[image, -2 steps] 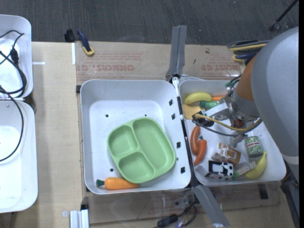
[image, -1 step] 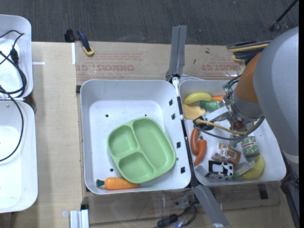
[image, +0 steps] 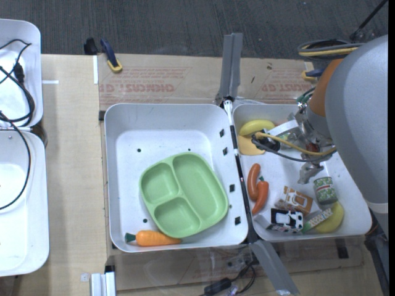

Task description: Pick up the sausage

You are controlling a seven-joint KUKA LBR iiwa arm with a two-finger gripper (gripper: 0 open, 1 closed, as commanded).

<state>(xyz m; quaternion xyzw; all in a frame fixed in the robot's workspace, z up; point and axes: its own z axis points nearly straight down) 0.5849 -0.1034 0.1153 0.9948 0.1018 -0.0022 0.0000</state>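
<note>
The sausage (image: pixel 253 180), a short orange-red link, lies against the left wall of the right bin (image: pixel 353 184), touching a red chili (image: pixel 263 196) on its right. My gripper (image: pixel 307 171) hangs over the middle of the right bin, to the right of the sausage and apart from it. Cables and the wrist hide much of it. Nothing shows between it and the sausage except bare bin floor.
The right bin also holds a yellow fruit (image: pixel 256 127) at the back, a small can (image: pixel 325 190), a banana (image: pixel 331 217), an orange box (image: pixel 296 199) and a black-and-white carton (image: pixel 284 219). The left bin (image: pixel 123 165) holds a green divided plate (image: pixel 183 194) and a carrot (image: pixel 154 238).
</note>
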